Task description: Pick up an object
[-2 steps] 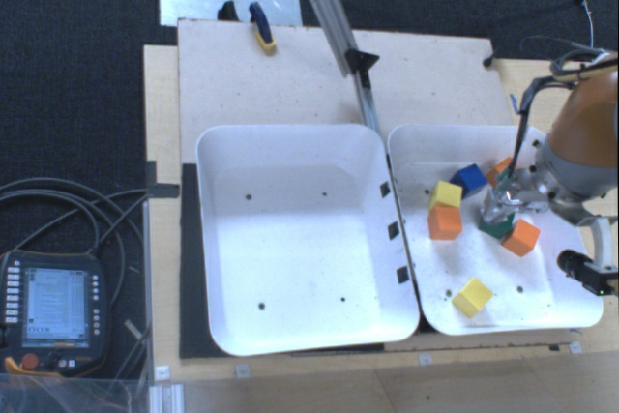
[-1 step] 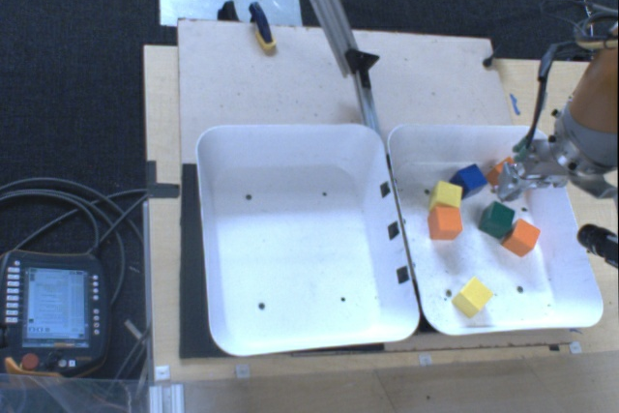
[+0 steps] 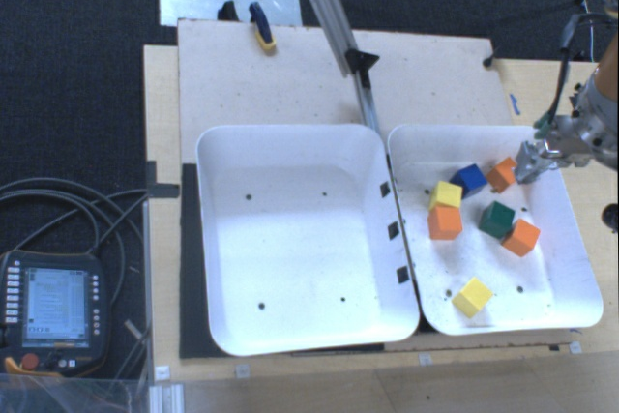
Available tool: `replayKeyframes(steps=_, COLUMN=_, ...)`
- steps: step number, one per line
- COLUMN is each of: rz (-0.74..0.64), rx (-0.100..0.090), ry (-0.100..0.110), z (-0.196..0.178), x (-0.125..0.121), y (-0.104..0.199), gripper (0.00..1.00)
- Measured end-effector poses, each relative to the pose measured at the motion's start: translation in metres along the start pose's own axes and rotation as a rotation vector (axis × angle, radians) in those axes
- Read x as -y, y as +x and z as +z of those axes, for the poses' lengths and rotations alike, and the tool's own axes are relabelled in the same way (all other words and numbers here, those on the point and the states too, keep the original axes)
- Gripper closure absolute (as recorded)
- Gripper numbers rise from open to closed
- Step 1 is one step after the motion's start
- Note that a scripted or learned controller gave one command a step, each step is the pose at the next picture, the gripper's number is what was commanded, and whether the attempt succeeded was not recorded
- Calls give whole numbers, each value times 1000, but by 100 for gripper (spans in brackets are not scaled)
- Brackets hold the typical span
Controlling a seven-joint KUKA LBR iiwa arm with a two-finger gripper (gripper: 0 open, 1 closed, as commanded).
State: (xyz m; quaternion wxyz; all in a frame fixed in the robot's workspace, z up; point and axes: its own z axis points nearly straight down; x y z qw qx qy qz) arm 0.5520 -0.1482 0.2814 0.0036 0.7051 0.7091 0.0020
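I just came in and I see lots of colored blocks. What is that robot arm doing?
The robot arm is trying to pick up a block. Its gripper is down in the right bin, right beside an orange block near the back. A blue block, two yellow ones, a green one and two more orange ones lie in that same bin. I can't tell whether it has grabbed anything yet. The left bin sits next to it.

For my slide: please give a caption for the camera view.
End effector beside an orange block in the right bin.
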Motion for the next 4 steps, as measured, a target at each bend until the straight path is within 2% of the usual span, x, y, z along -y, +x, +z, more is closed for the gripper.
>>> replayKeyframes(steps=1, rz=-4, rx=-3, ry=4, z=0, x=-17, y=42, gripper=100)
replayKeyframes(steps=4, rz=-5, rx=-4, ry=6, z=28, x=-53, y=207, gripper=100)
